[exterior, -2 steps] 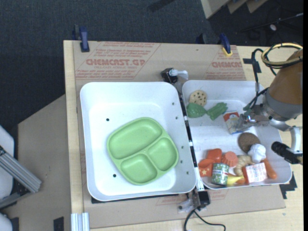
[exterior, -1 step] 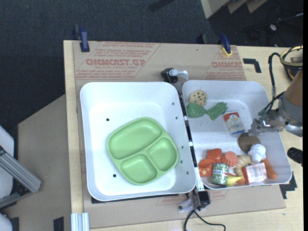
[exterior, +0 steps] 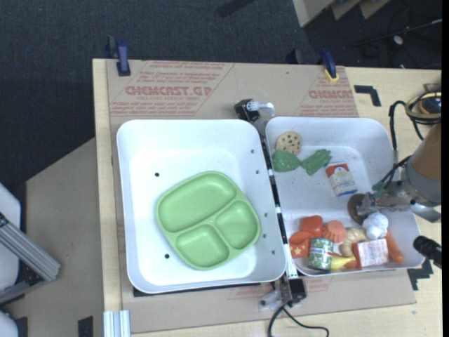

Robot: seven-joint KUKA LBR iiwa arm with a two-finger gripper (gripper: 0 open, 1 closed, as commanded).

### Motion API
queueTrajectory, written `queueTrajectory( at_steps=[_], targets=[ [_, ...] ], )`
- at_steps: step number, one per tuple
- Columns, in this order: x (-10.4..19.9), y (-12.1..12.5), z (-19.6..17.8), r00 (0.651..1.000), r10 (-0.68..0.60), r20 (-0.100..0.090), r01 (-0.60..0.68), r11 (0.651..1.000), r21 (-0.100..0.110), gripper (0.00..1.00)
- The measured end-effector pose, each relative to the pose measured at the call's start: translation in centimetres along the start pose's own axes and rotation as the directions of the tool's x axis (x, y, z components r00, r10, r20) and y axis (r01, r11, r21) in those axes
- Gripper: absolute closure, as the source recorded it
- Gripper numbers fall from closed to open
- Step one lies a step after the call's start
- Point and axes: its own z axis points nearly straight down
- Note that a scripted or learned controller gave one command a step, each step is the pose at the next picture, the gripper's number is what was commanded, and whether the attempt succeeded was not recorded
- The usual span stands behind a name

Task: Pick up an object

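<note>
Right now your end effector (exterior: 366, 206) sits low in the right white bin (exterior: 365, 126), just above a heap of small toy foods (exterior: 344, 243); its grip state cannot be told.

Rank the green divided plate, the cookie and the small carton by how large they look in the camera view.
1. Green divided plate, by far the largest.
2. Small carton.
3. Cookie, only slightly smaller than the carton; that pair is close.
</note>
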Motion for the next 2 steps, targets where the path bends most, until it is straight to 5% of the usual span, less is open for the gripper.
queueTrajectory(
  at_steps=[1,2],
  targets=[
    [6.5,3.0,-6.0,1.0,-0.008,0.0,0.008,1.0,0.005,1.0],
    [2.3,5.3,-12.0,1.0,0.0,0.005,0.0,1.0,0.004,1.0]
  ],
)
